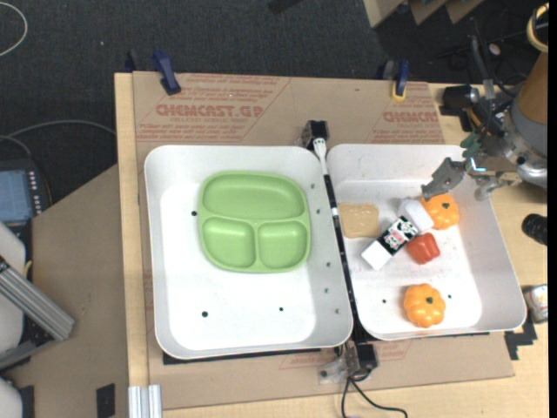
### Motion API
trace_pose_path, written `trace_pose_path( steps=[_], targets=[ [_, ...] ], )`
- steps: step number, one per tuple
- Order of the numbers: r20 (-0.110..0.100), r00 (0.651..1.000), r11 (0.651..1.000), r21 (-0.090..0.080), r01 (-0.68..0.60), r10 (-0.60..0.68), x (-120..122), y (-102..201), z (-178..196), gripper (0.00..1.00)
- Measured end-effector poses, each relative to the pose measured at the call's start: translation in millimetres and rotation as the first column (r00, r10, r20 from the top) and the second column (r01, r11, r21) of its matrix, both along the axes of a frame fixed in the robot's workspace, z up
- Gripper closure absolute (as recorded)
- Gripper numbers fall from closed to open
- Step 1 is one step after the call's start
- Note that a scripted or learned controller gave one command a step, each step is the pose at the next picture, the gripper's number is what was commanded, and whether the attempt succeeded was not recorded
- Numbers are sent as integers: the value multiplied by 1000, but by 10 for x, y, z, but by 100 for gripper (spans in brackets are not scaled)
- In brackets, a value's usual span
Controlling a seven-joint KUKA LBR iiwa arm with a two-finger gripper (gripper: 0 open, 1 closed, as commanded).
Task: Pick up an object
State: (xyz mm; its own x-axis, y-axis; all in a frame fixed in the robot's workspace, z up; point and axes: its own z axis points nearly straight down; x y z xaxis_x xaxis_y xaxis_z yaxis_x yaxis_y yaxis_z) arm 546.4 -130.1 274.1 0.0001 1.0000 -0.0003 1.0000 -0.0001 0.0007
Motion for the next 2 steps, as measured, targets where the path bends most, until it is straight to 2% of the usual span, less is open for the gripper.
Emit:
trace_pose_path(
  steps=[1, 2],
  targets=[
    [4, 1000, 1000, -1, -1, 1, -695, 84, 965, 0],
    [20, 1000, 1000, -5, -2, 2, -666, 96, 2529, 0]
  ],
)
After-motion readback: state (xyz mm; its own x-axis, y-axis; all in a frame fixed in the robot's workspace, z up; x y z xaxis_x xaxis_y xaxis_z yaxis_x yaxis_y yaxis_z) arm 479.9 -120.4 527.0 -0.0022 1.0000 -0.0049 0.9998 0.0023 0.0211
